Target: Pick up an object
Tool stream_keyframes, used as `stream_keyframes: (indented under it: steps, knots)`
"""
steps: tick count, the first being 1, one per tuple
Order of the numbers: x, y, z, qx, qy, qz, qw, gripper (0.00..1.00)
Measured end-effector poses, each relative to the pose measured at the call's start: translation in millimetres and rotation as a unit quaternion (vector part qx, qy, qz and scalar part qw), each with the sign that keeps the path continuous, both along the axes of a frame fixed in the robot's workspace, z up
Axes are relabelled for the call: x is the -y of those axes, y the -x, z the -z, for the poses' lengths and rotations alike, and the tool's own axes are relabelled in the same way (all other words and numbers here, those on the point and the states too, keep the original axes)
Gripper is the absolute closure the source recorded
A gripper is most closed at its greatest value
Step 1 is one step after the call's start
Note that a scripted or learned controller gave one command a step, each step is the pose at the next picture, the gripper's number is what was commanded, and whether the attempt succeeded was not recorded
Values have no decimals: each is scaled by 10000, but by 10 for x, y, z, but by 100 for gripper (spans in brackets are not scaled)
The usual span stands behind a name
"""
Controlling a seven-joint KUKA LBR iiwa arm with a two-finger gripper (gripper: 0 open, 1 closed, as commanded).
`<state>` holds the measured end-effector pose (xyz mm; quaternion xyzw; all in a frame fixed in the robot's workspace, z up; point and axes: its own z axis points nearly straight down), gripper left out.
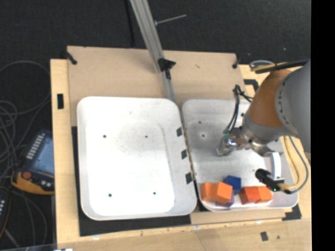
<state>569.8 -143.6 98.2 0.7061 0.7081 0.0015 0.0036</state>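
Camera view, one moment, listed.

Item 1: pale wooden bench (131, 72) bearing two shallow white plastic bins side by side, touching along their inner edges.

Item 2: left white bin (125, 140), with small dark dots on its floor.

Item 3: right white bin (207, 116). Contents lie along its near edge:
- large orange cube-shaped block (216, 191), near the bin's near-left corner;
- small blue block (233, 182), just beside and behind the large orange block;
- smaller orange block (255, 194), to the right of the blue block.

Item 4: grey arm with orange band (272, 106), reaching in from the right. Its gripper (225, 149) is low over the middle of the right bin, apart from all three blocks. Whether it is released or clenched cannot be told; nothing is seen in its grasp.

Item 5: slanted metal pole (149, 33), running from the top of the view to the bins' junction.

Item 6: handheld control pendant with blue screen (39, 161), on the dark floor left of the bench.
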Motion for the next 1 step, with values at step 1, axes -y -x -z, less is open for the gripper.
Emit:
stream_keyframes:
  steps: [1]
  knots:
    - [455, 161, -884, 11, 14, 27, 10000, 100]
